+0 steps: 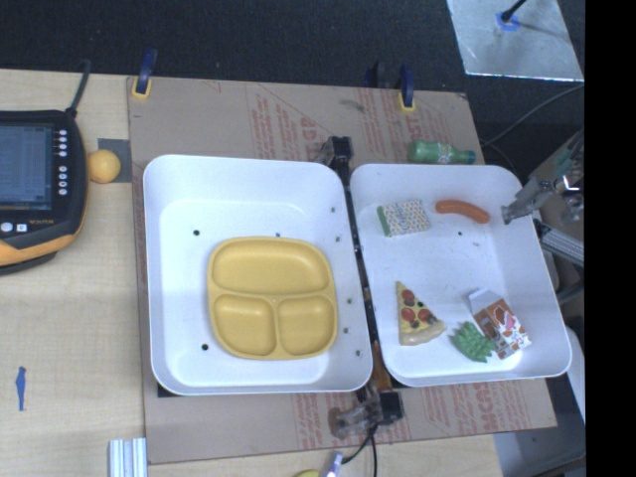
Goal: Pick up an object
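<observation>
The right bin (452, 256) holds several toy foods. An orange sausage (463, 210) lies near its far rim, with a green-edged checkered packet (402, 218) to its left. A pizza slice (416, 314) lies toward the front, and a green leafy piece (471, 342) touches a small red and white carton (497, 325) at the front right. My gripper (524, 205) reaches in over the bin's far right corner, just right of the sausage and apart from it. Nothing shows between its tips.
The left bin (179, 207) holds a yellow divided plate (270, 296). A green bottle (440, 153) lies on the cardboard behind the right bin. A teach pendant (30, 192) and a yellow ball (103, 165) sit at the left.
</observation>
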You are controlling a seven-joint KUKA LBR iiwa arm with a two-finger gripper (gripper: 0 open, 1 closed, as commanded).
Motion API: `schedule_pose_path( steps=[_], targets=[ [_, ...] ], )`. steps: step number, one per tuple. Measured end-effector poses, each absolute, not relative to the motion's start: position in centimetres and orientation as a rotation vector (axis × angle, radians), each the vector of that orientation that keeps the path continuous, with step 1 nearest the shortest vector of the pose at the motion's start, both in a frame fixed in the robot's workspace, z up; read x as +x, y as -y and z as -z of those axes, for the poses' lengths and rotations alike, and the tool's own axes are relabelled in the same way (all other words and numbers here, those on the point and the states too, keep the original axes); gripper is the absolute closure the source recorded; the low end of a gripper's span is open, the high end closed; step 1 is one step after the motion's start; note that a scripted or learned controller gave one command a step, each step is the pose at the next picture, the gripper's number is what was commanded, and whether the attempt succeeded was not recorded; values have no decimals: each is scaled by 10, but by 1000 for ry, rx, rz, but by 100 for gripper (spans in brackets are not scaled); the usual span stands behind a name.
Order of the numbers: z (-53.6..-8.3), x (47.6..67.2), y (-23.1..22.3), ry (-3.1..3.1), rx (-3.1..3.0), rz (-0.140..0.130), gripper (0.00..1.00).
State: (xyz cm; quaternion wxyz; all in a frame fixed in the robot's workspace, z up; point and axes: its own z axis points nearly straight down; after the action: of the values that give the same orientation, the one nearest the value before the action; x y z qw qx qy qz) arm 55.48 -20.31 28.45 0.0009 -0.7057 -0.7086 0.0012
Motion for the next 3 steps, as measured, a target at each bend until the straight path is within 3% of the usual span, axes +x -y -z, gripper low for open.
schedule_pose_path(
  steps=[1, 2, 3],
  targets=[
    [-259, 642, 180, 2226, -2215, -5, 0],
    [-191, 570, 121, 2225, -2211, -7, 0],
    [-91, 535, 95, 2224, -2214, -6, 0]
  ],
)
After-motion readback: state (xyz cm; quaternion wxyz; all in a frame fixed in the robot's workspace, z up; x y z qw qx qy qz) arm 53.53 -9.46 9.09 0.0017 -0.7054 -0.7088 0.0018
